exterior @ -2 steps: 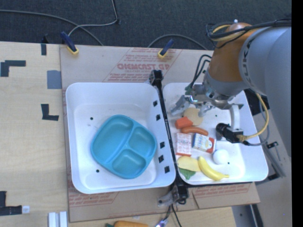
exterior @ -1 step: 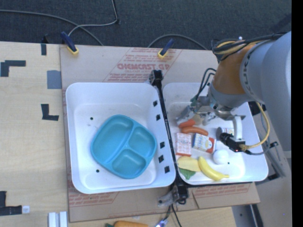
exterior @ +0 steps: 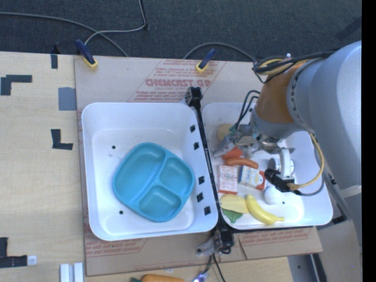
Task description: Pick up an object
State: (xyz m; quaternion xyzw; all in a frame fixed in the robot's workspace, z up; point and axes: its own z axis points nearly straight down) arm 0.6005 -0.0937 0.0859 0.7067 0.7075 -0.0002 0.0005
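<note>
Reaching down into the right bin, tool grip state impossible to tell, carrot just below it, banana farther below; next likely closing on the carrot.

bins: two, left bin at 9 o'clock, right bin at 3 o'clock
blue plate: one
banana: one
carrot: one
clamps: two, and, at 12 o'clock

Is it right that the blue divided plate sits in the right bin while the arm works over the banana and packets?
Not quite: the camera view shows the blue divided plate in the left bin. The banana and packets lie in the right bin, under the arm.
</note>
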